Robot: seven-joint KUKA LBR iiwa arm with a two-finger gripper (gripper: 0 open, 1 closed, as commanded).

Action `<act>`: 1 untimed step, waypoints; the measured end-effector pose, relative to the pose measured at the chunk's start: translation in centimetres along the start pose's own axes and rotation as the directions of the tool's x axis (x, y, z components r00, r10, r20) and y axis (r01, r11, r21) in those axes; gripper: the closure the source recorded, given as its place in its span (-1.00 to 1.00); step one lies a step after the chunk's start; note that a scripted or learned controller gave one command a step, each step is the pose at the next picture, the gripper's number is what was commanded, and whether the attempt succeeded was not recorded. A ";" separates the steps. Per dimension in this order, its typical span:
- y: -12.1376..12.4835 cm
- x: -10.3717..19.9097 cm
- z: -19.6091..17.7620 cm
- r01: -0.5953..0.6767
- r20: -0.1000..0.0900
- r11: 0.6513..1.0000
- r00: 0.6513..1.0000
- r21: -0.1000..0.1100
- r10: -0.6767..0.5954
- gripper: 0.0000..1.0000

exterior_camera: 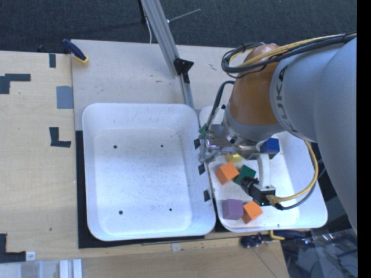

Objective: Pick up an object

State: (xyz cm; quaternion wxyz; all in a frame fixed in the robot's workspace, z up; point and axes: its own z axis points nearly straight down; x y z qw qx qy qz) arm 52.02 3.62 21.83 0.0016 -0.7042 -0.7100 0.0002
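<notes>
The arm [272,91] hangs over the right bin [307,213] — likely lowering to pick among the blocks there: purple block [232,208], orange block [227,172], green block [247,173]. Gripper [223,146] state — cannot tell.

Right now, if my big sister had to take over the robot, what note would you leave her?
Tool: down in the right bin, hidden under the orange wrist. I can't tell if it is open or shut.
Things: all in the right bin. Orange cube beside a green block, purple cube touching a second orange block near the front, blue block and a bit of yellow under the arm.
Left bin: just small dark specks.
Done: arm has reached into the bin. No pick that I can see.
Left: grab one thing and lift it.
</notes>
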 end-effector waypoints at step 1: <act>2.3 4.9 0.1 -0.001 0.000 1.000 1.000 -0.001 0.001 1.00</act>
